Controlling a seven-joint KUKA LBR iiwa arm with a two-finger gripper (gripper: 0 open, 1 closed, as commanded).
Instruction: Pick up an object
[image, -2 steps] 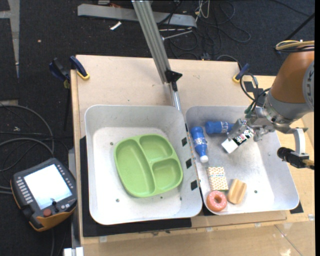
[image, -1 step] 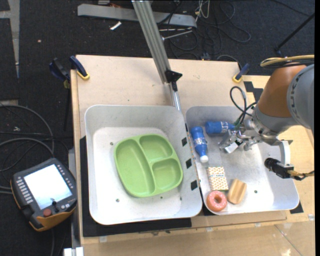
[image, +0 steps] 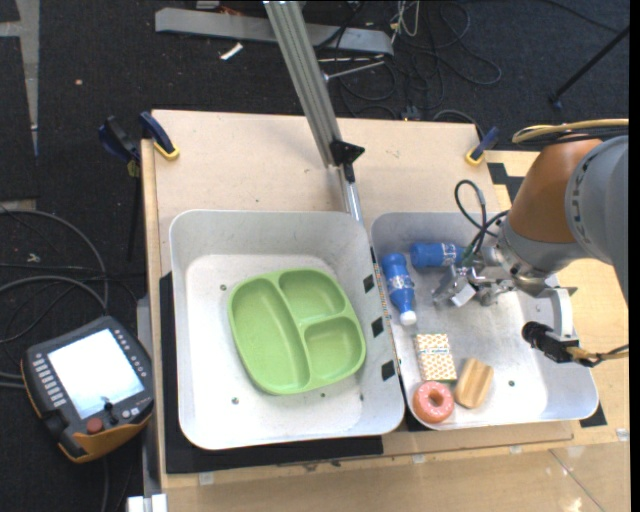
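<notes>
In the right bin (image: 530, 400) lie a blue bottle with a white cap (image: 399, 287), a short blue cylinder (image: 434, 255), a checkered wafer block (image: 434, 355), a pink frosted doughnut (image: 433, 401) and a tan bread roll (image: 473, 384). My gripper (image: 458, 288) hangs low over the upper middle of that bin, just right of the bottle and below the blue cylinder. I see nothing between its fingers.
The left bin (image: 190, 300) holds a green divided plate (image: 297, 329). A metal pole (image: 312, 85) slants down to the gap between the bins. A teach pendant (image: 88, 385) rests off the bench at lower left. Clamps (image: 160, 138) grip the bench's far corners.
</notes>
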